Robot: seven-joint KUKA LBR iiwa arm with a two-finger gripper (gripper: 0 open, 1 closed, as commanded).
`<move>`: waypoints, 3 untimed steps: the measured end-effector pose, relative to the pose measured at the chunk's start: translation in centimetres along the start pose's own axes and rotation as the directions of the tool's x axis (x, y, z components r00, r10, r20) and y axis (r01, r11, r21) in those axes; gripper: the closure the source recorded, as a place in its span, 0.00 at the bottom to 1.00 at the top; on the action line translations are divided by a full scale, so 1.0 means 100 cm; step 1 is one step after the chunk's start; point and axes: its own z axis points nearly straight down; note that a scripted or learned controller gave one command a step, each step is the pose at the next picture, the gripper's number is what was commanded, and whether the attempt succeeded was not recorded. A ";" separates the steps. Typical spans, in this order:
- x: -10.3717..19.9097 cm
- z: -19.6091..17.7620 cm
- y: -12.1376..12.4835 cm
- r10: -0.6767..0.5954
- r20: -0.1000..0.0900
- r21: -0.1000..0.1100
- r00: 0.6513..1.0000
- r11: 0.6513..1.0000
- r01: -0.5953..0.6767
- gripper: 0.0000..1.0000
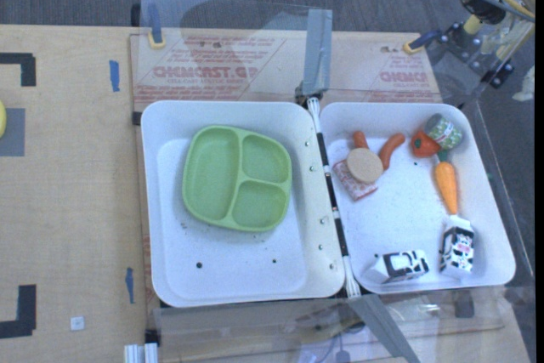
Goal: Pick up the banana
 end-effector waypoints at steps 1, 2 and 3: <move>-0.093 0.047 -0.001 0.029 0.003 0.003 1.000 1.000 -0.029 0.00; -0.042 -0.001 -0.023 0.061 -0.001 0.001 0.998 0.998 -0.061 0.00; 0.056 0.002 -0.017 0.065 0.001 0.001 0.998 0.998 -0.065 0.00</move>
